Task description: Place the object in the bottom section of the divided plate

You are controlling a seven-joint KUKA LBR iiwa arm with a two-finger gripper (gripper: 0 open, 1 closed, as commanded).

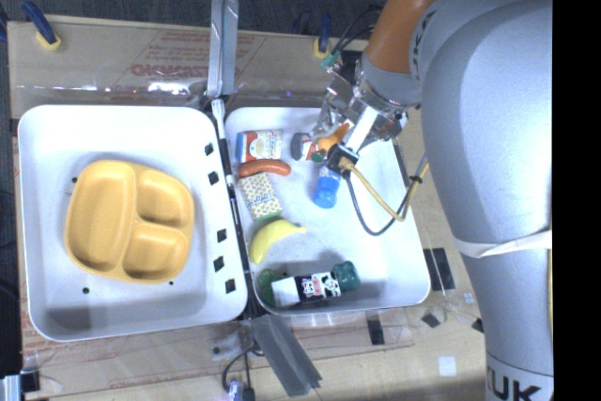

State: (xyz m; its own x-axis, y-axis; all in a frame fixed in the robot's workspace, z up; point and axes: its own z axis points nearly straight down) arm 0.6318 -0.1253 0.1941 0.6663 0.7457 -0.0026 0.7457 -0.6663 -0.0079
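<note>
— Grey arm with the orange band [470,61] looms closest to the lens, coming in from the right over the right white bin [399,286]. Can you read its gripper [336,146]?

— It sits low at the bin's upper middle, over a small orange-and-grey piece [315,146]. Whether it is open or closed I cannot tell; the wrist and cabling hide that.

— So nothing is confirmed as held?

— Nothing. Just below the gripper stands a small blue plastic cup [325,190]. To the left lie a printed can [259,146], a red sausage [264,168], a patterned block [260,196] and a yellow banana [272,237]; a dark green bottle with a black-and-white label [315,285] lies along the near wall.

— And the target?

— The yellow divided plastic plate [129,219] rests in the left white bin [38,296], well apart from the gripper. Its bottom section is the compartment nearest the front edge, I judge.

— How should the pick go?

— Probably: settle straight down on one item, close squarely, lift clear of the central divider [222,174], and release low over that compartment so nothing rolls across the ridges.
</note>
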